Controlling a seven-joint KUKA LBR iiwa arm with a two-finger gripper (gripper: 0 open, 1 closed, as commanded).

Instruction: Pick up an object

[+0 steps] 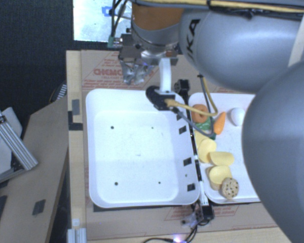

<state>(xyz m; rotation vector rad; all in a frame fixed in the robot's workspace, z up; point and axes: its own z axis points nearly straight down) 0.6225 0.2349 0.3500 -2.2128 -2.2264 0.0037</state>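
Right white bin [228, 199]: you see its right part hidden behind the grey arm [253, 39].
Arm: cut off at top and right edges.

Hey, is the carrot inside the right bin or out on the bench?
Inside: the carrot lies within the right bin, beside other play food.

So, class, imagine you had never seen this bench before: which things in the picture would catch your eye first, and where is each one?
The huge grey arm with its orange band fills the top and right, blocking part of the right bin. Next, the toy food in that bin: an orange carrot, pale yellow pieces and a round lotus root slice. The big left bin draws the eye as a plain white square.
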